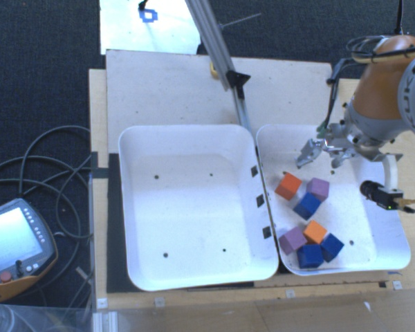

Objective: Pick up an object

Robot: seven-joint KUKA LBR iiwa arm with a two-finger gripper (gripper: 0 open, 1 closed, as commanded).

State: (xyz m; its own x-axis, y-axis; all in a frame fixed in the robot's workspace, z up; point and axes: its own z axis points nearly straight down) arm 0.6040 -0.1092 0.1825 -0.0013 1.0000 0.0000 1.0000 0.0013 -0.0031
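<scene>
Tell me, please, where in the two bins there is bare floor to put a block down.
The left bin has bare floor from wall to wall. In the right bin, blocks crowd the middle and near end, from the orange block downward; bare strips remain along its right wall.

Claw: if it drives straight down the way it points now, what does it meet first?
Probably bare floor of the right bin: the claw hangs up-right of the orange cube, apart from it. Depth is unclear, so hedged.

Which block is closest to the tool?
The orange block at the top of the right bin. It sits just below the tool, while the other orange block lies lower, among the bottom cluster.
</scene>
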